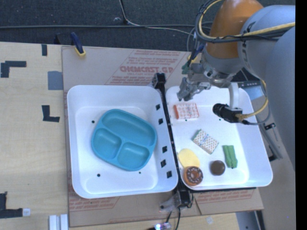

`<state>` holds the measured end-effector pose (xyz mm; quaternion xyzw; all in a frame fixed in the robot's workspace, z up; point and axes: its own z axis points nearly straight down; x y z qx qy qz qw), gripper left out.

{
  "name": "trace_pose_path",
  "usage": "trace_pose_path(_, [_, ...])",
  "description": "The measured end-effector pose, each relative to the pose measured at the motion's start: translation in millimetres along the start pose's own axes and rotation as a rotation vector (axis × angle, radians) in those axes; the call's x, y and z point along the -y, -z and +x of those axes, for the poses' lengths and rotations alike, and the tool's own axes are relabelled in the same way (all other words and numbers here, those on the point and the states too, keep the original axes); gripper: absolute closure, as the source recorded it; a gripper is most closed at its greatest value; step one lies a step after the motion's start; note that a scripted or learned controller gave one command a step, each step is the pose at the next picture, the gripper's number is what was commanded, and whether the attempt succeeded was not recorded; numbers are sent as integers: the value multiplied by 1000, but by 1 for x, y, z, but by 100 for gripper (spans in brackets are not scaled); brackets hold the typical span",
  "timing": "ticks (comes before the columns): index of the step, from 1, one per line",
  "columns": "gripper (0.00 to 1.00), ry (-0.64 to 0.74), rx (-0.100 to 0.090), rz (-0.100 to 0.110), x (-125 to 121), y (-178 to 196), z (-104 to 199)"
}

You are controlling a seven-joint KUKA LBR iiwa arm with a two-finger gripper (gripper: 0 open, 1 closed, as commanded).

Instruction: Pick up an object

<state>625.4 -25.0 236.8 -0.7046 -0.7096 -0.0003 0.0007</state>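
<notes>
Gripper (184, 96) poised over a flat red-and-white packet (186, 111) at the far end of the right bin (254, 176).

The packet is a small rectangle with a printed grid-like face, lying flat on the bin's smooth white floor just beside the black divider (165, 128); the metal gripper sits right above its far edge, and whether its fingers are apart or together cannot be told. Nearer in the same bin lie a patterned pale block (206, 141), tilted; a ridged green piece (230, 155); a small round brown lump (218, 167); a soft-looking yellow oval (188, 156); and, touching it, a brown ring doughnut (194, 175) with speckled topping. The left bin (79, 176) holds a glossy blue plastic tray (123, 139) with rounded corners and three moulded compartments, turned at an angle.
</notes>
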Motion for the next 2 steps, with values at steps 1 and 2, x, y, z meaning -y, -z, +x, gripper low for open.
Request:
trace_pose_path(1, [100,0,0,0,-12,4,52])
trace_pose_path(2, [100,-1,1,3,-11,-13,110])
